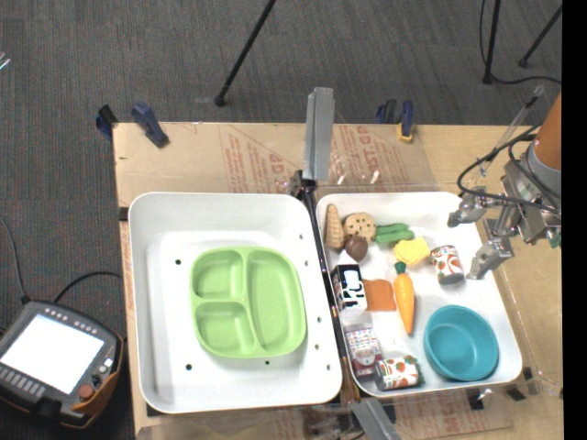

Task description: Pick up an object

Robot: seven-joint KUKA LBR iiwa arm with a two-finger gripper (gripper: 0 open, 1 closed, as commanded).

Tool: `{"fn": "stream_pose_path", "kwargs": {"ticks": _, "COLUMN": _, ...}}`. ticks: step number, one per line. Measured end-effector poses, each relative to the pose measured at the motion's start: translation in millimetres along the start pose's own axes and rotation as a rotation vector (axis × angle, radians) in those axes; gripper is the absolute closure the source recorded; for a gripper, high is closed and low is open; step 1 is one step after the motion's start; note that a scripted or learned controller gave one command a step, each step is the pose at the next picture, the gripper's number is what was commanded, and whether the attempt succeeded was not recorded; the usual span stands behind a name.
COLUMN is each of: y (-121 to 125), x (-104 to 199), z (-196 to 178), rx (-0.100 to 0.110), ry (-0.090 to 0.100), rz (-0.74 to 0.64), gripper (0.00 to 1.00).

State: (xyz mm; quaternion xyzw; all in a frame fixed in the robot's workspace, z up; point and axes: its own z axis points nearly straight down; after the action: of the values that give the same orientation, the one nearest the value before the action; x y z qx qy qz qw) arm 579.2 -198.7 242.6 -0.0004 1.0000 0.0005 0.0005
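Observation:
The right bin holds several small objects: a cone, a cookie, a green pea pod, a yellow piece, a small red-and-white can, a carrot and a teal bowl. My gripper hangs over the bin's right side, just right of and above the small can. Its fingers stand apart, open, with nothing between them.
A green divided plate lies in the left bin. More items crowd the right bin's left and front: a black-and-white box, an orange block, a small carton and a lying can. A metal post rises behind the bins.

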Motion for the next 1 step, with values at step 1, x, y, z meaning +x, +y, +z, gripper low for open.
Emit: {"fn": "stream_pose_path", "kwargs": {"ticks": 1, "y": 16.4, "x": 5.5, "z": 150.4, "rx": -0.003, "ry": 0.013, "rz": 0.206, "gripper": 0.00}}
